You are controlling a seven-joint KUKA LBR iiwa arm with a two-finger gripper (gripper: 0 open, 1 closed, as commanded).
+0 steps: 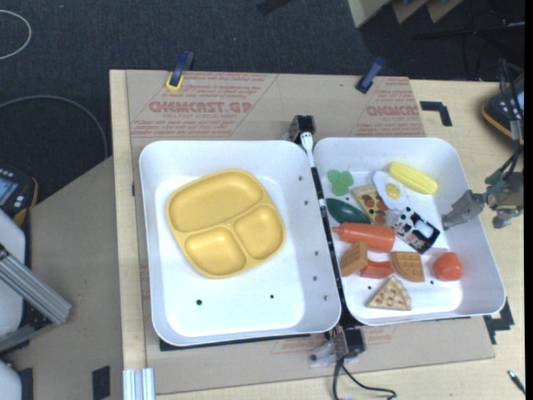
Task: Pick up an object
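Note:
The right bin (pixel 479 248) holds several toy foods. Among them are a yellow corn cob (pixel 412 177), a fried egg (pixel 390 192), an orange carrot (pixel 364 234), a black-and-white piece (pixel 414 227), a waffle (pixel 407 266), a red tomato (pixel 447 266) and a pizza wedge (pixel 389 294). My gripper (pixel 470 207) reaches in from the right edge, over the right bin's right rim. It sits just right of the black-and-white piece and above the tomato. I see nothing held in it.
The left bin (pixel 158 248) holds a yellow divided plate (pixel 225 223). A black divider strip (pixel 321 223) runs between the bins. Clamps (pixel 176 72) pin the cardboard at the back. Cables lie on the dark floor to the left.

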